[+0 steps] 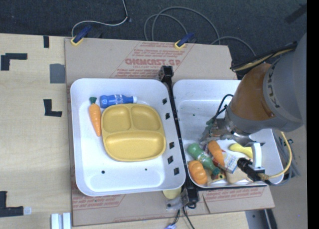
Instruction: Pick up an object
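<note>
2 white bins [79, 123], 1 yellow plate [133, 132], 1 carrot [94, 119], 1 bottle [117, 100], end effector [213, 134] grip unclear

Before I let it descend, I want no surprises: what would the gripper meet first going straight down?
Probably the orange carrot-shaped toy in the right white bin's pile, directly under the gripper, though depth is unclear.

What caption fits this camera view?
Arm's gripper over toys in the right bin; yellow tray in the left bin.

plate [133, 133] in left bin [79, 123], carrot [94, 119] beside
</note>
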`<state>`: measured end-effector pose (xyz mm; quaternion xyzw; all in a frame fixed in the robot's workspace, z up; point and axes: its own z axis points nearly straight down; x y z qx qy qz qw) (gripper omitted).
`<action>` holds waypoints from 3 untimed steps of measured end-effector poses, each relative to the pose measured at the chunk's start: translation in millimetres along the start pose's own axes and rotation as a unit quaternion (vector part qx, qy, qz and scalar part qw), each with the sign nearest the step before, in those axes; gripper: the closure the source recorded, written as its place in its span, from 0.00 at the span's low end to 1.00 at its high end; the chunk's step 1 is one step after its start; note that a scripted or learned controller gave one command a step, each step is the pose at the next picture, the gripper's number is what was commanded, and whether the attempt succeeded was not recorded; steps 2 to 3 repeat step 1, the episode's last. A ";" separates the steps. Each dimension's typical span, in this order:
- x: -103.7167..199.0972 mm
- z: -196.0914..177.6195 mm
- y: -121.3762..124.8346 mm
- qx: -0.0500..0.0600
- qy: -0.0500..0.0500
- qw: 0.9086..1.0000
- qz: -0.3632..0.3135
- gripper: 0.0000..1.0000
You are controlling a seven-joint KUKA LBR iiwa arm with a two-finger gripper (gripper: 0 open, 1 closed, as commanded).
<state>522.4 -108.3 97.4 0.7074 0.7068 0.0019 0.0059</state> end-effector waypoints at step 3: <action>61.7 -92.4 78.5 0.000 0.003 1.000 -0.005 1.00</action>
